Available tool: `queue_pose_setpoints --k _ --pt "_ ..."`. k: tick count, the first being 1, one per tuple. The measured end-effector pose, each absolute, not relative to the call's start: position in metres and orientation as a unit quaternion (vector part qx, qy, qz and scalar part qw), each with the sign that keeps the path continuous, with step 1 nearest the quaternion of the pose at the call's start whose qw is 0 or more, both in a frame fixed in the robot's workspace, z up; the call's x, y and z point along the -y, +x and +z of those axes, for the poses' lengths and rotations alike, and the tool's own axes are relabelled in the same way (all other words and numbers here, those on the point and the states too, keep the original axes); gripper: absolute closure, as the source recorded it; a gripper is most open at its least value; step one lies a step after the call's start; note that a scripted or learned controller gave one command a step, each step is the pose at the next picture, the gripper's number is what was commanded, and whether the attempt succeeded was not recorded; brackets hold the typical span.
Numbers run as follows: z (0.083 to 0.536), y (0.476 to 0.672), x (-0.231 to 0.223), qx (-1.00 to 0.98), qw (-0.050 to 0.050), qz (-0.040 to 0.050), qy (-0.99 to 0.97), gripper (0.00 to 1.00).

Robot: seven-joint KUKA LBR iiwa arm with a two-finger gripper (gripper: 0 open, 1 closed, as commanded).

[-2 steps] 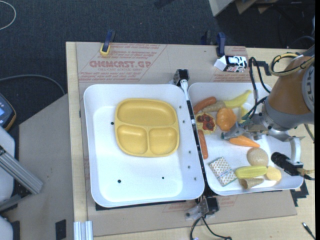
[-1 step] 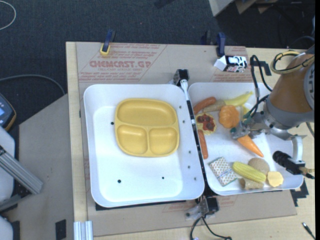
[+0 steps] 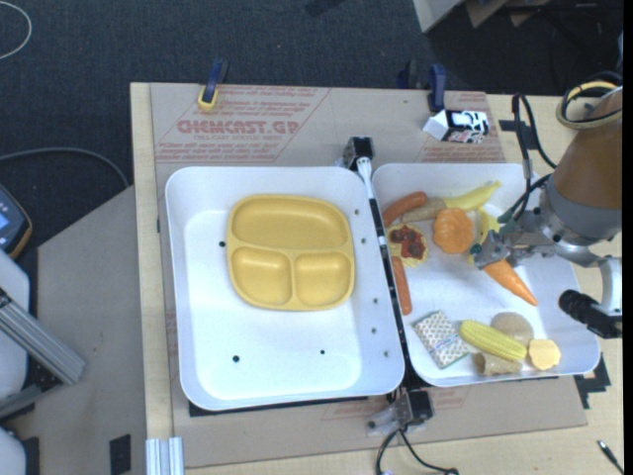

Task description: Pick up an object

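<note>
The right bin holds several toy foods: an orange, a banana, a brown sausage, a thin red sausage, a carrot, a corn cob, a grey patterned packet, a potato and a yellow round slice. My gripper hangs low in this bin, just right of the orange and at the carrot's upper end. The wrist hides whether it touches the carrot.
A yellow divided plate lies in the left bin. A small red and yellow food piece rests by the divider between the bins. Clamps and a black-and-white tag sit on the cardboard behind the bins.
</note>
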State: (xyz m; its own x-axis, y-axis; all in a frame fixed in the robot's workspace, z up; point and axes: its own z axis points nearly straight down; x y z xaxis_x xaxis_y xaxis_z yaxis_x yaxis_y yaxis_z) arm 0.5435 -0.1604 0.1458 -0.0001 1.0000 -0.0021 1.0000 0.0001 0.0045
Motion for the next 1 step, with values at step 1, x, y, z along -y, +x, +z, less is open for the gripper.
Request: queue_pose_setpoints --k 1 --pt "0.2026 0.5357 0.1649 -0.707 0.004 0.0014 0.707 1.0"
